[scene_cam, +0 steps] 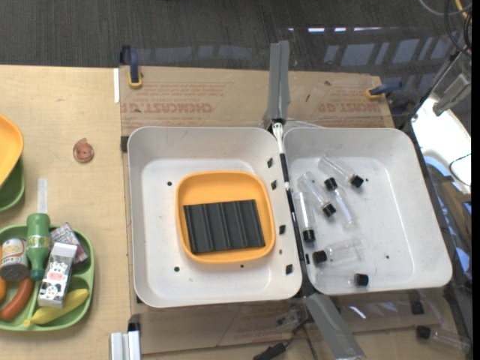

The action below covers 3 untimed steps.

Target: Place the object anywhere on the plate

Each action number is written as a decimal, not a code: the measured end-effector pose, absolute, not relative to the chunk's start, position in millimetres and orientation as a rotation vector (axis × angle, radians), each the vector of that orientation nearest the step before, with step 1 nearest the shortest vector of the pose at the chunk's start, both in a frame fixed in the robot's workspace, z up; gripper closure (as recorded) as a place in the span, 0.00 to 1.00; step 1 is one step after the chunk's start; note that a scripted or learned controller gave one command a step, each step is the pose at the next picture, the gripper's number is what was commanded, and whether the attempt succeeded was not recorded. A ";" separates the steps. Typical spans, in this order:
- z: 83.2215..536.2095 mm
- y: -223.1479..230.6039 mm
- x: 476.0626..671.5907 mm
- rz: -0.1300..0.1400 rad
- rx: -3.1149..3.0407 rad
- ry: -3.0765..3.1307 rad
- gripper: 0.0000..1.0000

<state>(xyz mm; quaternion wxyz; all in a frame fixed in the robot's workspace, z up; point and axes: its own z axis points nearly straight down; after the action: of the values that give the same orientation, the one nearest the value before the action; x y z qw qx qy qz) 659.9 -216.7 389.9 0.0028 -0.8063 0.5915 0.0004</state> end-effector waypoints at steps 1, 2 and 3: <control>341.7 -210.3 659.5 0.007 -2.833 1.345 0.00; 306.9 -208.8 656.7 0.001 -3.020 0.852 0.00; 335.3 -219.6 660.0 -0.002 -3.117 0.348 0.00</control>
<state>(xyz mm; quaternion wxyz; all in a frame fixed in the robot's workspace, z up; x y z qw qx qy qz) 660.0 -219.6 335.3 0.0025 -0.9938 0.1110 -0.0005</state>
